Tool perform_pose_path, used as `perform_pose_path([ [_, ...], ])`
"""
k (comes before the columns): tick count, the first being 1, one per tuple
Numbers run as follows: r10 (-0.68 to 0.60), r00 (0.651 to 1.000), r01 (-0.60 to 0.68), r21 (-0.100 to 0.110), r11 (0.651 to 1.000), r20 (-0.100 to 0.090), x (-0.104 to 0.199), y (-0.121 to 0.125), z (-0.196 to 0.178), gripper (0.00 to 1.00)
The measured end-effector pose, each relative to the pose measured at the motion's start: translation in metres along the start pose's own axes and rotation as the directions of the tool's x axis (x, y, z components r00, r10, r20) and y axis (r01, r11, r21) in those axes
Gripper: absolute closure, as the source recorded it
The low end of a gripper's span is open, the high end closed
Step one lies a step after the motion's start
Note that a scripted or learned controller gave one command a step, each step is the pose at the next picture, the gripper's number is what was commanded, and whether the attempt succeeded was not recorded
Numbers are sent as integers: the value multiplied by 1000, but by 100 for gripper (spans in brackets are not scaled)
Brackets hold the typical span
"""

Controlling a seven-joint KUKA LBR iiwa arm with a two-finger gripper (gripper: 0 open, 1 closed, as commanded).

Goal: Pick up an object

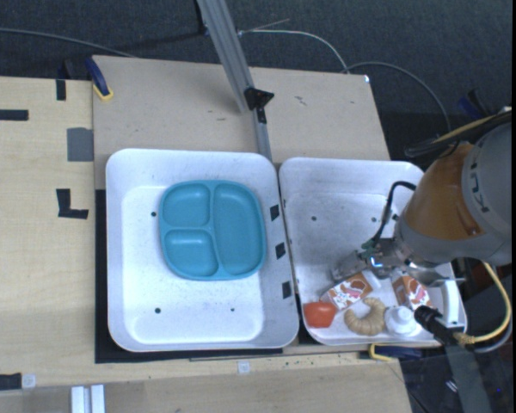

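Note:
My gripper (359, 265) is low in the right bin (327, 188), at the end of the grey arm with its orange band (443, 198). Just below it lies a white and red packet (348, 292). Along the bin's front wall sit a red-orange piece (320, 314), a tan curved pastry-like thing (366, 318), a white bottle (402, 320) and a second red and white packet (411, 291). The arm's wrist covers part of the bin's right side.
The left bin (138, 317) holds a blue divided plate (213, 229). A metal rod (232, 50) slants down to the gap between the bins. Cables run along the right edge by the arm.

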State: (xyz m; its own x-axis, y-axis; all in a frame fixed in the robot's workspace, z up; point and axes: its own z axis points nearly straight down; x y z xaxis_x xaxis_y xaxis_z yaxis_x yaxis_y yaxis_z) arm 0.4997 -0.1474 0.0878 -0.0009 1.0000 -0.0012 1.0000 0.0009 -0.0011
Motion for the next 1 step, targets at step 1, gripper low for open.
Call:
perform_pose_path([
  [1, -1, 1000, 1, 1, 1000, -1, 0, 0, -11, 100],
])
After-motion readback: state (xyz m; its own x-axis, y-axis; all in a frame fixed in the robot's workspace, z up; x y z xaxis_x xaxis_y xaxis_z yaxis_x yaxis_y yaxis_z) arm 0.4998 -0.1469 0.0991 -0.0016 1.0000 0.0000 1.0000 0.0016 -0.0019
